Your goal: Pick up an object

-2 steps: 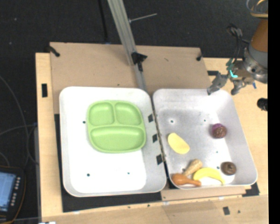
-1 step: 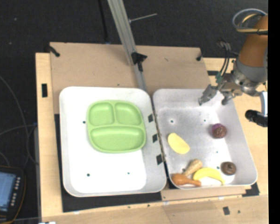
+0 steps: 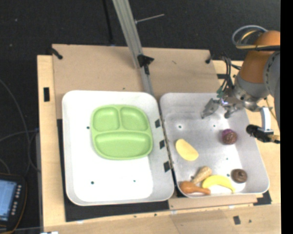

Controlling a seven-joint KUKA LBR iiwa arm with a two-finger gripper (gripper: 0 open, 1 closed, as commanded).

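The right bin [image 3: 185,112] holds several food toys. A dark purple round piece [image 3: 229,136] lies at its right side. A pale yellow oval [image 3: 186,150] lies near the bin's left wall. Along the front wall lie an orange carrot-like piece [image 3: 194,188], a tan piece [image 3: 202,174], a yellow banana [image 3: 218,183] and a small brown round piece [image 3: 239,175]. My gripper [image 3: 219,109] hangs over the bin's far right part, above and left of the purple piece, with its two fingers spread and nothing between them.
The left bin [image 3: 78,179] bears a green three-part plate [image 3: 121,132]. A slanted metal pole [image 3: 132,38] rises behind the two bins. The arm's orange band [image 3: 259,65] is at the right edge. A small screen [image 3: 5,196] sits at bottom left off the bench.
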